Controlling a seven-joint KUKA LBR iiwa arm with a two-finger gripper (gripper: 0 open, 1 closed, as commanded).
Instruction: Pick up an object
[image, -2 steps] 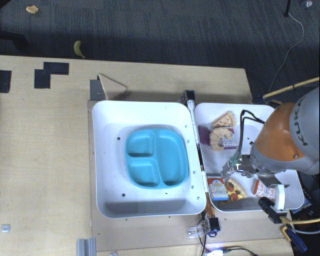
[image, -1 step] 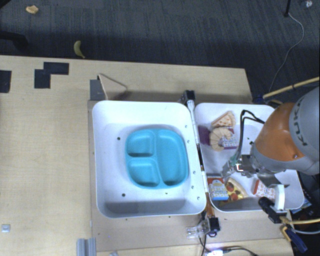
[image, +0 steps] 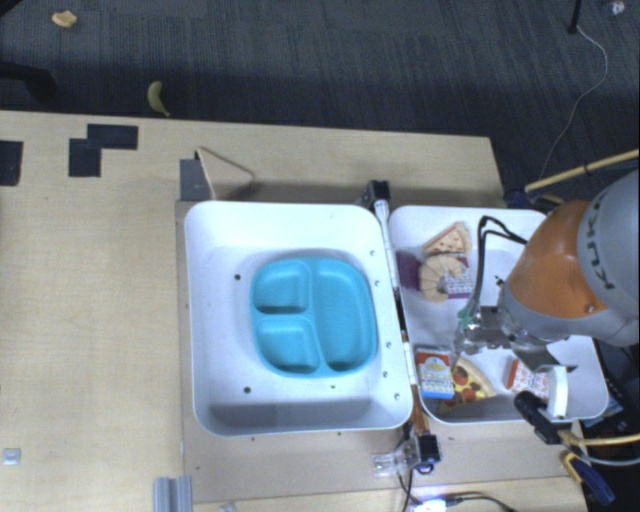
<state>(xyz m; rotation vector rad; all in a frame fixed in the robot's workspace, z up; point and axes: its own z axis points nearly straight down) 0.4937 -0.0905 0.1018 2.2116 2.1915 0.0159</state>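
**Toy food waits in the right bin, nothing picked up yet**

Toy food is what the arm must grab, and it all lies in the right bin (image: 590, 400). The left bin (image: 215, 300) is biggest and holds a blue tray (image: 312, 316) with three parts. The grey and orange arm (image: 560, 275) reaches in from the right and bends down over the right bin. Its gripper (image: 470, 335) hangs low, near the middle of the bin, just above a small box (image: 435, 375) and a pizza slice (image: 470, 380). A sandwich piece (image: 447, 240) and a round cookie (image: 443, 277) lie farther back. I cannot tell how the gripper is set. No toy looks lifted, so the grab is not done yet.
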